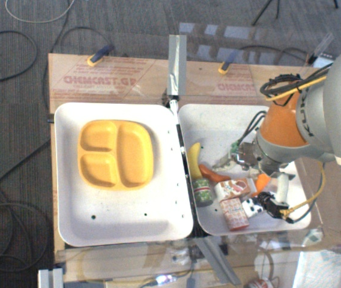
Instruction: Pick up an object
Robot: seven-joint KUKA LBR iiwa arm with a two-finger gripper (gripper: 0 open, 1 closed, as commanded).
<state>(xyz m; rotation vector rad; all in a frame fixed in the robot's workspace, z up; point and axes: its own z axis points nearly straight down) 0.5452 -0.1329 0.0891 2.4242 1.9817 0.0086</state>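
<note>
My gripper [238, 155] hangs low over the middle of the right bin [218, 122], below the orange wrist band. Just left of and below it lies a long orange carrot-like piece [214, 174]. A yellow banana [193, 159] lies along the bin's left wall. A small green can [202, 192] stands below the banana. A white and red packet [235, 188] and a red box [235, 214] lie toward the near edge. I see nothing between the gripper and the bin floor that it clearly holds.
The left bin [68, 209] holds a yellow divided plate [117, 153] in its upper half. A metal divider [175, 71] runs between the bins. A small black and white object [253, 206] sits near the red box. Cables lie on the floor to the left.
</note>
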